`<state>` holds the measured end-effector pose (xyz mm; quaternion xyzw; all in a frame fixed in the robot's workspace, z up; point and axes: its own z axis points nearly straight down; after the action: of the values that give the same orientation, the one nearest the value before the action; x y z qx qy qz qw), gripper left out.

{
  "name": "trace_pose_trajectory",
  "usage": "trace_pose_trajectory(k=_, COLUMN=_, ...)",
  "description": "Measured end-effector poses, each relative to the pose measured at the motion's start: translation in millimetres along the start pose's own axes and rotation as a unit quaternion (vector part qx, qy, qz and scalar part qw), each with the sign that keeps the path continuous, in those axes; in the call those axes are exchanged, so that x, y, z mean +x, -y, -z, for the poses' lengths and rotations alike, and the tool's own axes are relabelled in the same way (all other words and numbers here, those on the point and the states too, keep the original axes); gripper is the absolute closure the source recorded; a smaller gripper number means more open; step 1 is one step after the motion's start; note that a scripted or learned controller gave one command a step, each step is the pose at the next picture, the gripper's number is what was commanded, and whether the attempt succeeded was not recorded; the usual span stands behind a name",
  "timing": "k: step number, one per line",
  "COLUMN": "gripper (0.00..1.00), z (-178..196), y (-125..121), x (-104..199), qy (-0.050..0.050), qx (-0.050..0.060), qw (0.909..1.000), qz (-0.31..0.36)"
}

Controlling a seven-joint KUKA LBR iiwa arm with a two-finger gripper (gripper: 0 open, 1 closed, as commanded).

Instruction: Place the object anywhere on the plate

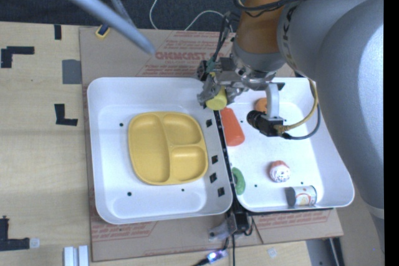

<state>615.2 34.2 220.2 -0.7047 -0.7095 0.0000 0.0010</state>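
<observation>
We see the tool [215, 95] above the seam between the two bins, clenched on a small yellow object [217, 100], presumably lifted high enough to clear the bin walls. The yellow plate [167, 147] lies in the left bin [100, 134], down and left of it. In the right bin [330, 165] are an orange piece [233, 128], a green item [238, 180], a small ball [279, 171] and a can [303, 196], none blocking the way.
</observation>
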Motion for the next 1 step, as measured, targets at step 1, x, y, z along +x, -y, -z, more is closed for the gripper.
trace_pose_trajectory(k=1, gripper=1.00, z=10.3, y=-14.6, x=47.5, qy=0.000, qx=-0.001, qw=1.0000, qz=0.000)
